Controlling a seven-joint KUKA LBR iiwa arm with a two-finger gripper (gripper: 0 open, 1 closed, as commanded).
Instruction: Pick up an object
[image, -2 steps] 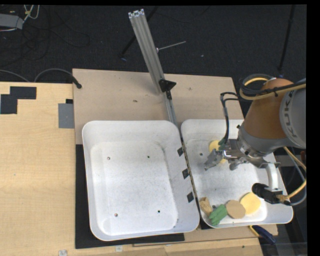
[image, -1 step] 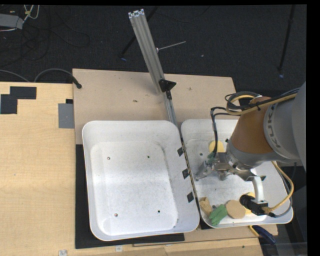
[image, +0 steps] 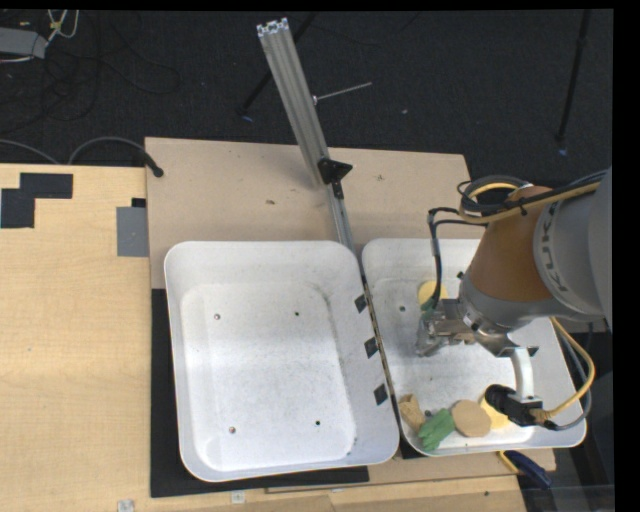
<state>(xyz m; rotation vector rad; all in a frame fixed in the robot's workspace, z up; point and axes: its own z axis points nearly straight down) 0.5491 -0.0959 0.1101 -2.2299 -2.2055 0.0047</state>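
Observation:
My gripper (image: 432, 338) reaches down into the right bin (image: 395, 270), close to its floor near the bin's middle left. A small yellow object (image: 427, 293) lies just behind the gripper, partly hidden by it. At the bin's front sit a green object (image: 436, 430), a tan brown piece (image: 409, 408), a round beige object (image: 470, 419) and a yellow object (image: 497, 407). The arm's orange band (image: 510, 262) hangs over the bin's right half and hides what lies under it.
The left bin (image: 265, 360) stands beside the right one, with black clips (image: 372, 346) along the shared rim. A metal rail (image: 300, 110) slants up behind the bins. A black cable and connector (image: 515, 408) trail over the front right corner.

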